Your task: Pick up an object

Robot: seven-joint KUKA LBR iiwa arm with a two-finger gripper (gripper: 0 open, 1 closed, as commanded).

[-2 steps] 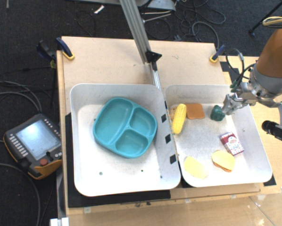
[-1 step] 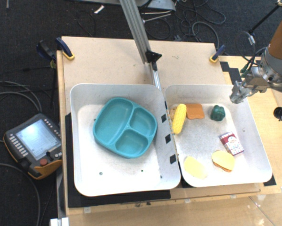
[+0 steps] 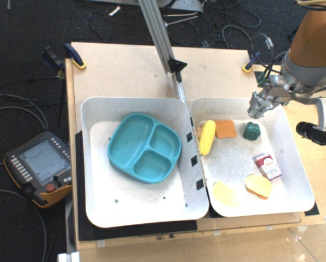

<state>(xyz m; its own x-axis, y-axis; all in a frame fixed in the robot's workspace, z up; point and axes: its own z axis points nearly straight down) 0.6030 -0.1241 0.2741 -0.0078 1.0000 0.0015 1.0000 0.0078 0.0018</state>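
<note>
The right bin (image 3: 294,152) holds a yellow corn cob (image 3: 206,137), an orange flat piece (image 3: 225,129), a dark green round object (image 3: 252,131), a red and white carton (image 3: 267,166), a pale sandwich-like piece (image 3: 258,186) and a yellow chip-like piece (image 3: 224,193). My gripper (image 3: 256,111) hangs over the bin's far edge, just above the green object and a little to its right. Nothing shows between its fingertips.
The left bin (image 3: 97,201) carries a teal divided plate (image 3: 145,147). A grey metal pole (image 3: 158,29) slants down to the seam between the bins. A teach pendant (image 3: 38,168) lies off the bench at left. Yellow clamps (image 3: 76,58) sit at the bench's far corners.
</note>
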